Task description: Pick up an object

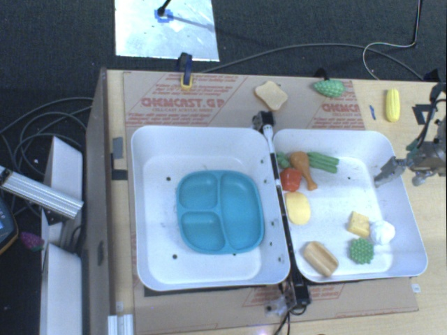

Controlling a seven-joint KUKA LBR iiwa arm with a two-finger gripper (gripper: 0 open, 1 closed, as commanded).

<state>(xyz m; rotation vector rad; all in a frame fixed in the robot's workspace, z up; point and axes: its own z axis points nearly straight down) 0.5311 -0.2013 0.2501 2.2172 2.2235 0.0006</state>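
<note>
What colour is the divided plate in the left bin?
Light blue; the plate shows plainly in the camera view.

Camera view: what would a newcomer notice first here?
Probably the blue divided plate, alone in the left bin. Next, the toy food scattered in the right bin: a chicken drumstick, a tomato, a lemon and a bread roll. The gripper sits at that bin's right rim, and a corn cob lies outside on the bench.

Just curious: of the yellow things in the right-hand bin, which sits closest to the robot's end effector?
The small yellow block, beside the white ball. The yellow lemon lies farther from the end effector.
</note>
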